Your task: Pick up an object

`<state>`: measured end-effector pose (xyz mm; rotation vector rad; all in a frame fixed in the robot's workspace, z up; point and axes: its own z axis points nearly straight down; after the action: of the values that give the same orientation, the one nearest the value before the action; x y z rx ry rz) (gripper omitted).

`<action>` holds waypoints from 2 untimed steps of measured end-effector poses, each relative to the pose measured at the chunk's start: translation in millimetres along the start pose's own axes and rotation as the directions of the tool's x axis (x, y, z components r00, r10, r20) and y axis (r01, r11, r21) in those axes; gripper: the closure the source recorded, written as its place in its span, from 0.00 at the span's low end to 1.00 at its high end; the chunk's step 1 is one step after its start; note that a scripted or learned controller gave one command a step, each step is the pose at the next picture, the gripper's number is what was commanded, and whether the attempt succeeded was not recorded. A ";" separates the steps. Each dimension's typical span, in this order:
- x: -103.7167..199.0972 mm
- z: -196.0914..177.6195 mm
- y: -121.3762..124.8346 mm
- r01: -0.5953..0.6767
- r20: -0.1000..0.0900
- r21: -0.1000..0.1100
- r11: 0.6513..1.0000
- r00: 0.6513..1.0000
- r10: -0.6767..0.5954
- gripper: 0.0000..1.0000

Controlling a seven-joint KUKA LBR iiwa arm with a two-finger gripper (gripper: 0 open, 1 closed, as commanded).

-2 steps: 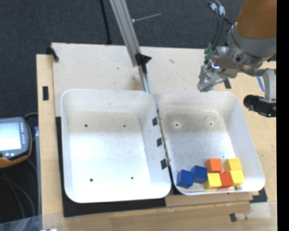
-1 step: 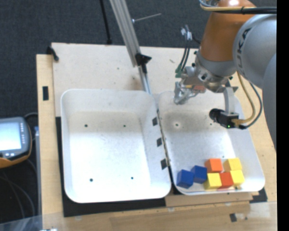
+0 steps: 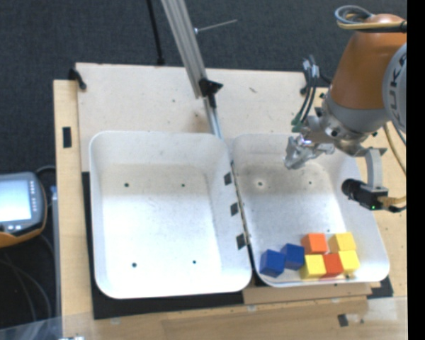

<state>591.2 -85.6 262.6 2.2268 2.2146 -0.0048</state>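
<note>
Several small blocks lie bunched in the near corner of the right bin (image 3: 283, 204): two blue blocks (image 3: 282, 258), an orange block (image 3: 315, 243), yellow blocks (image 3: 343, 250) and a red-orange block (image 3: 332, 263). My gripper (image 3: 296, 156) hangs over the far part of the right bin, well behind the blocks and apart from them. Nothing shows between its fingers.
The left bin (image 3: 159, 211) sits beside the right one. A slanted metal pole (image 3: 188, 48) rises from behind the bins' shared edge. A small screen device (image 3: 13, 205) lies off the bench at the left. Cables and a black fitting (image 3: 365, 190) hang by the arm at the right.
</note>
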 end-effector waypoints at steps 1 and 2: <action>-2.6 79.5 16.0 0.004 -0.001 0.004 1.000 1.000 -0.004 1.00; -64.6 -78.5 15.8 0.003 0.002 -0.012 1.000 1.000 -0.003 1.00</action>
<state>606.8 -150.0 341.3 2.2159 2.2115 0.0063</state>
